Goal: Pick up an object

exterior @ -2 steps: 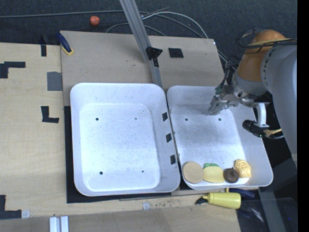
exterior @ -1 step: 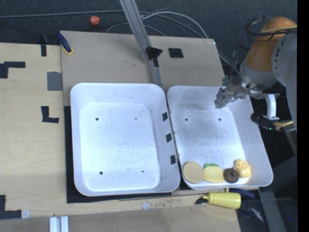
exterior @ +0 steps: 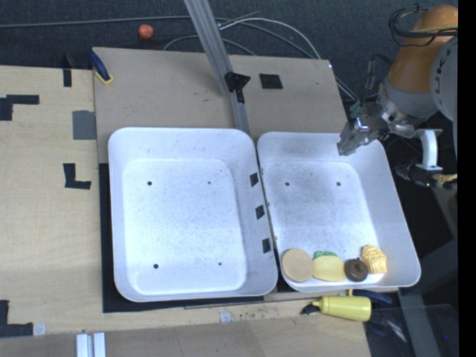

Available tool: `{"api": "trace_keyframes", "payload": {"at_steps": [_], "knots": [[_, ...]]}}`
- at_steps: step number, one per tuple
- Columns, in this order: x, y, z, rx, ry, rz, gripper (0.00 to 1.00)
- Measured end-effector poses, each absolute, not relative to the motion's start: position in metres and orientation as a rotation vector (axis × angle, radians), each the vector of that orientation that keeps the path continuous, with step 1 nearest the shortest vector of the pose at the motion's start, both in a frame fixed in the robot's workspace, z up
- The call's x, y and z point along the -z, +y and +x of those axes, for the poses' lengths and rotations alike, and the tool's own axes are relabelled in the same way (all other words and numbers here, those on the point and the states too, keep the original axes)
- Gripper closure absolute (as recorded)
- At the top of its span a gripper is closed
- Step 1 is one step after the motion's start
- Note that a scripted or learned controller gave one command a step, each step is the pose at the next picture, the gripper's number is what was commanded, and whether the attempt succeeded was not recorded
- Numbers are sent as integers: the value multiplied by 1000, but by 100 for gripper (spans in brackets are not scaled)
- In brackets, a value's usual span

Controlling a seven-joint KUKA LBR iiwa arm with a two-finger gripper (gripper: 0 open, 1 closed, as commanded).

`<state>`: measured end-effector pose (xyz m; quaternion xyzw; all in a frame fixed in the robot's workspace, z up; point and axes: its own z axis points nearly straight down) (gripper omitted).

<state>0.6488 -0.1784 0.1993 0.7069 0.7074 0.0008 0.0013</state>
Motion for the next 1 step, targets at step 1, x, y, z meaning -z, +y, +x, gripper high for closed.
{"api": "trace_keyframes", "payload": {"at_steps": [1], "knots": [[-234, -178, 649, -2, 2220, 2219, 100]]}}
